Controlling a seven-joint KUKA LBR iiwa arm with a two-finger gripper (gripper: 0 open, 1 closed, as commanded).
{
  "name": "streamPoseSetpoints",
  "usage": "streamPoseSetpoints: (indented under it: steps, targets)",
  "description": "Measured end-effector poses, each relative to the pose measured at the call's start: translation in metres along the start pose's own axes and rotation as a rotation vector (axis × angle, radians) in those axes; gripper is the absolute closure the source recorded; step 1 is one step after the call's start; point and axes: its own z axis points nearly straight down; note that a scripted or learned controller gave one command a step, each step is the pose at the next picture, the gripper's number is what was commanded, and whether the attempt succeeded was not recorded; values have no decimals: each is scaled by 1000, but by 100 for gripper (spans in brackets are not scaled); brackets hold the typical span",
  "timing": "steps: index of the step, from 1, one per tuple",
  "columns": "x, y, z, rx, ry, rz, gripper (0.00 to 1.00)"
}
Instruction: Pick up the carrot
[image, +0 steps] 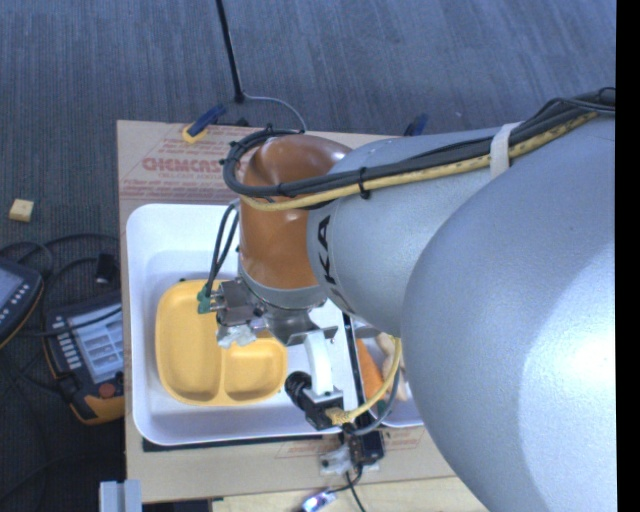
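Carrot (369, 375): orange sliver glimpsed right of the yellow tray (190, 350), largely masked by the arm (480, 260). Finger state cannot be told. Risk judged: grasp misplaced through occlusion.

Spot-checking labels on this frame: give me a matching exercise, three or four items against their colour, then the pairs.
Items:
1. divided tray
2. left bin
3. band above the wrist
4. arm shell

Colours:
A. grey
B. yellow
C. white
D. orange-brown

Pairs: 1-B, 2-C, 3-D, 4-A.
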Motion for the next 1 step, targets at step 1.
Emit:
streamPoseSetpoints:
  steps: [1]
  targets:
    - [16,13,2,-13,16,431,100]
